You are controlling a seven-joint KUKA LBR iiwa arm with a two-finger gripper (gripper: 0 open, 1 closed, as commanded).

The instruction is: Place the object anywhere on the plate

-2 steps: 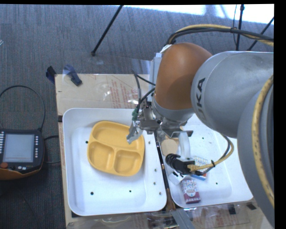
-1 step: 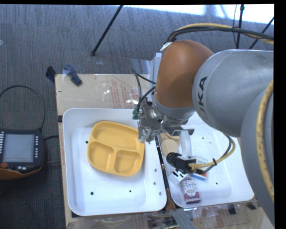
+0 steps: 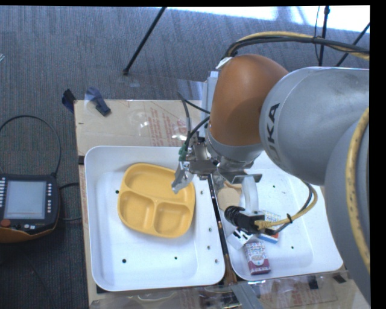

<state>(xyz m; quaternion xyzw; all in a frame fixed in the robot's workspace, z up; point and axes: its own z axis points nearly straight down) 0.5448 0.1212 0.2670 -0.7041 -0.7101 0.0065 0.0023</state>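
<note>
Glossy yellow plastic plate [image 3: 158, 208]

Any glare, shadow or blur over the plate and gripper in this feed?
Camera view: the yellow plate is evenly lit and sharp, no glare; the gripper above its right rim looks slightly soft; daylight washes out the floor along the top edge; the arm looms large near the lens, covering much of the right bin.

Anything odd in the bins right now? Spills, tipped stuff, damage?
Nothing spilled or broken. The yellow plate lies flat in the left bin, only turned askew to the bin walls. A small red-and-white carton lies in the right bin near its front wall. The gripper is above the plate's right rim.
</note>
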